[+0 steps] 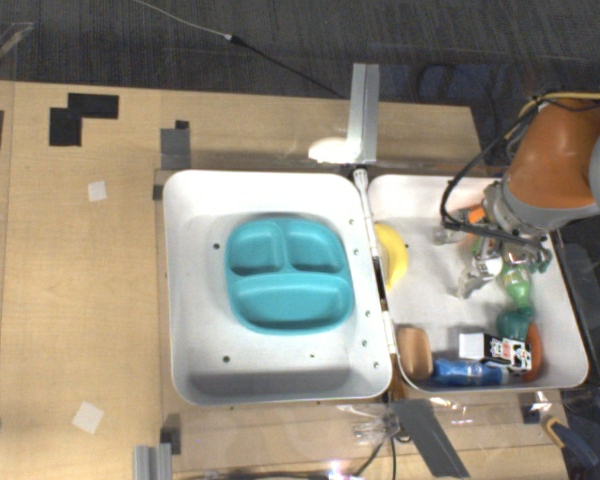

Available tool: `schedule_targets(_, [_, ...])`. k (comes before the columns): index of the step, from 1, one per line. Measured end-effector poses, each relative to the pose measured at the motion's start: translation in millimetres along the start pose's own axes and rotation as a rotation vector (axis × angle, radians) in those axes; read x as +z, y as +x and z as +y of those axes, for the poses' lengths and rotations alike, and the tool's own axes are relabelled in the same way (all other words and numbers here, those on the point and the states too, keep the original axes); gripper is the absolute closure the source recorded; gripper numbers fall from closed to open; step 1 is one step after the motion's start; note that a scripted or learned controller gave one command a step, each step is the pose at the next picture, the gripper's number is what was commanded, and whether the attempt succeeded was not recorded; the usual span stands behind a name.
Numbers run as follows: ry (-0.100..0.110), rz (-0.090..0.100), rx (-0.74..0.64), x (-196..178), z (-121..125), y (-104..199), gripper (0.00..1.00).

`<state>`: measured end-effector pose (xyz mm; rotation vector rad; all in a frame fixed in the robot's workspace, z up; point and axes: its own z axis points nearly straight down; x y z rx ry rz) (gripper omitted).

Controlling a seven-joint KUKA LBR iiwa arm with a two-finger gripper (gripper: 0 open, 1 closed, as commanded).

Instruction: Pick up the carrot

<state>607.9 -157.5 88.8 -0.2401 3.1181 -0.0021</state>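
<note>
In the right bin (pixel 430 298), an orange piece that looks like the carrot (pixel 471 215) peeks out at the left of the arm's wrist, mostly hidden under it. My gripper (pixel 490 268) points down into the middle right of this bin, just in front of that orange piece and just above a pale green item (pixel 518 288). Nothing shows as held. A reddish-orange item (pixel 534 348) lies in the bin's front right corner.
The right bin also holds a banana (pixel 391 252) by its left wall, a brown round item (pixel 413 350), a blue item (pixel 462 372), a white cube (pixel 470 345), a black-and-white item (pixel 507 351) and a dark green item (pixel 514 322). A teal divided plate (pixel 285 273) lies in the left bin (pixel 195 348).
</note>
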Motion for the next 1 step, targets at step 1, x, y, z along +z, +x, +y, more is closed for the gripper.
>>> schedule_targets(1, [0.004, -0.003, -0.15, -78.6, -57.8, -55.2, 0.0])
